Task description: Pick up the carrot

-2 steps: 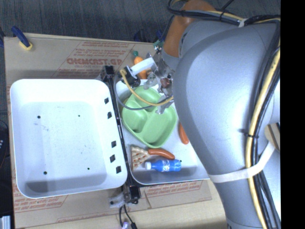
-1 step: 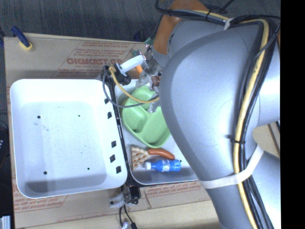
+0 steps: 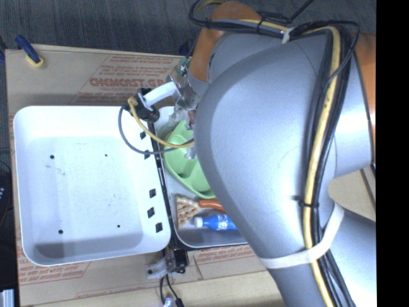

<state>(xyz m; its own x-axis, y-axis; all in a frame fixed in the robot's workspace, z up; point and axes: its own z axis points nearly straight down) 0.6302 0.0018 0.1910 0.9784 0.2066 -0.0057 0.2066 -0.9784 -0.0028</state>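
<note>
A short stretch of the orange carrot (image 3: 211, 204) shows in the right bin (image 3: 192, 238), near its front, sticking out from under the arm. The big grey arm (image 3: 275, 146) covers most of that bin. My gripper (image 3: 181, 115) reaches down at the bin's far left, above the back edge of a green bowl-like thing (image 3: 185, 164). It is well behind the carrot and apart from it. Nothing is visibly held.
A tan ridged item (image 3: 186, 208) lies just left of the carrot, and a blue-and-white bottle (image 3: 217, 222) lies in front of it. The left white bin (image 3: 83, 190) sits beside the divider. A blue-and-yellow clamp (image 3: 29, 51) is at the bench's far left corner.
</note>
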